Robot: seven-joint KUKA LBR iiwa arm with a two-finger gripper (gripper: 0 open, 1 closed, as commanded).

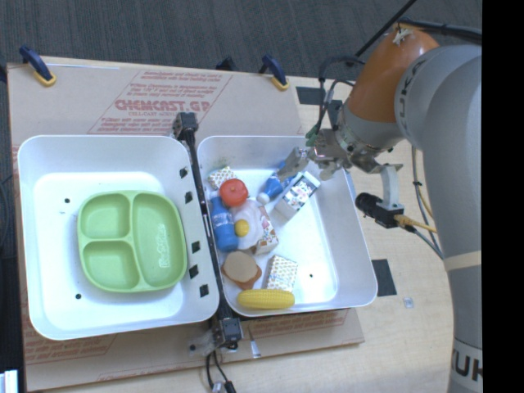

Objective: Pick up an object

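Two white bins sit side by side, and we see the gripper (315, 158) low at the far corner of the right bin (348, 244), just beside a small carton (295, 199), probably positioning to grab it.

A pale wooden desk (409, 301) carries a brown cardboard sheet (164, 105) printed with red lettering. Blue and yellow clamps (38, 65) pinch the sheet's far edge, one at its left corner, another (274, 70) toward its right. Beyond the sheet lies dark grey carpeted floor (205, 11). Black tape patches (383, 277) mark the desk right of the sheet.
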